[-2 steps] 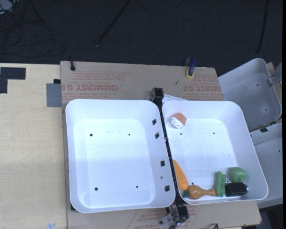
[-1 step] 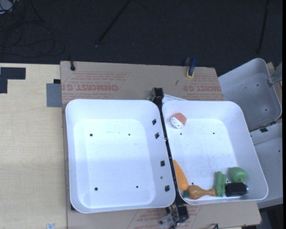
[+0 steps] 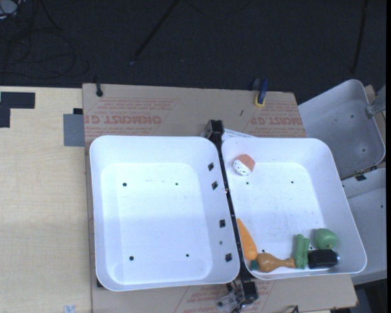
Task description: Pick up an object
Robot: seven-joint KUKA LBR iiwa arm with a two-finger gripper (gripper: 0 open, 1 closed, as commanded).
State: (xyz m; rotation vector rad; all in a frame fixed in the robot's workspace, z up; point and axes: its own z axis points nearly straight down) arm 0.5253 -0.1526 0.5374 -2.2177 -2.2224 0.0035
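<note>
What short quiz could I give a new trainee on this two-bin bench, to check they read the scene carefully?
1. True or false: the orange carrot-shaped toy lies in the right white bin.
2. Which item sits apart near that bin's far left corner?
A. the black block
B. the small orange-and-white piece
C. the round green toy
3. Fill in: the long green ridged toy lies between the tan pear-shaped toy and the ____ block.

Key: 1 true; 2 B; 3 black.
</note>
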